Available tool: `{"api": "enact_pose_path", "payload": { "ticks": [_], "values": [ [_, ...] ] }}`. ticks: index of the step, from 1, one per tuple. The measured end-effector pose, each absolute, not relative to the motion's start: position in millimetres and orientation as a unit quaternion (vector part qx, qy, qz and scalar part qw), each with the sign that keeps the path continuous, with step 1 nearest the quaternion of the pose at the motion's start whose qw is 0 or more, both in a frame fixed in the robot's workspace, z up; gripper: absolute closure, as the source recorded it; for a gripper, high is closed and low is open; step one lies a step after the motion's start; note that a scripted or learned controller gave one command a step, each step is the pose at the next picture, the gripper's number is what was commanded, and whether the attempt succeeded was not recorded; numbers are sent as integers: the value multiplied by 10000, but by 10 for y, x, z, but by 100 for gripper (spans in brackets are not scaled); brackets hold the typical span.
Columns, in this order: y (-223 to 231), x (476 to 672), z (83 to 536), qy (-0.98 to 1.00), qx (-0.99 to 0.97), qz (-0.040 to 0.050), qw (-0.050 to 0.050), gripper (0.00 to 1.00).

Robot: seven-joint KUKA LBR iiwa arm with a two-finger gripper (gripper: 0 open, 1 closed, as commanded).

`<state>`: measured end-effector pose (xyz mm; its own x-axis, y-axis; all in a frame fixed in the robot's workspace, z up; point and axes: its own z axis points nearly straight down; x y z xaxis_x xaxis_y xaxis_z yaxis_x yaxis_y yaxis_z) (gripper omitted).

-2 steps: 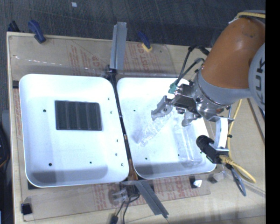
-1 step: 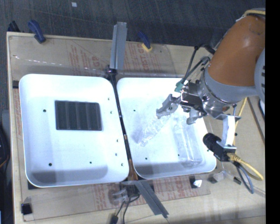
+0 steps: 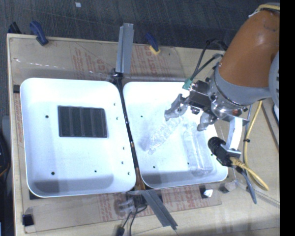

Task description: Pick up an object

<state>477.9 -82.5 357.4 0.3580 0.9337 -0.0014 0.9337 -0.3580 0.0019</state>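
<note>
My gripper hangs over the right bin, near its upper middle. Its two fingers stand wide apart, open, with nothing between them. The left fingertip is just above the top end of a crumpled clear plastic piece that lies slantwise on the bin floor. A clear plastic bottle lies lengthwise near the bin's right wall, below the right fingertip. In the left bin a dark grey ribbed rectangular block lies flat.
A metal bar runs between the bins at the back, and a bracket sits at the front. Blue clamps hold the board's back edge. Yellow and black cables hang beside the right bin's right wall.
</note>
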Motion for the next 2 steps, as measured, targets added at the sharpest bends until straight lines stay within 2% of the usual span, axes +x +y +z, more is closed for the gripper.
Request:
{"api": "enact_pose_path", "payload": {
  "ticks": [1,2],
  "values": [
    [-1017,4772,3155,6979,7162,-8,-7,0],
    [-1419,5082,3541,6647,7471,1,5,0]
  ]
}}
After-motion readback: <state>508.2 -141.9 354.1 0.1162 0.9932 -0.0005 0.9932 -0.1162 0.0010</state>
